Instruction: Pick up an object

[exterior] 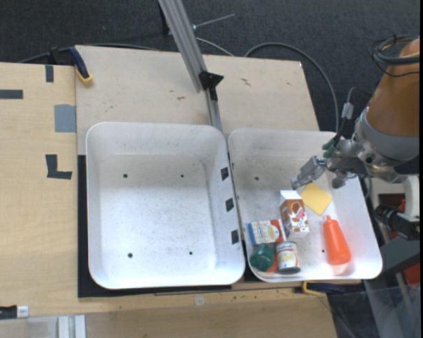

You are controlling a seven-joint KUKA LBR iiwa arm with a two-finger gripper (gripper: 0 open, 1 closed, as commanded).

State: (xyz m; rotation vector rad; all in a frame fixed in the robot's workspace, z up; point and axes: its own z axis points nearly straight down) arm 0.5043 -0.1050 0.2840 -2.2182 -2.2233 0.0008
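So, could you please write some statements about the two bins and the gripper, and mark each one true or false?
1. The orange bottle lies in the right bin. True.
2. The yellow block sits in the left bin. False: it is in the right bin, beside the gripper.
3. The small can is near the right bin's front edge. True.
4. The gripper hovers over the left bin. False: it is over the right bin.
5. The small carton touches the orange bottle. False: they are apart.
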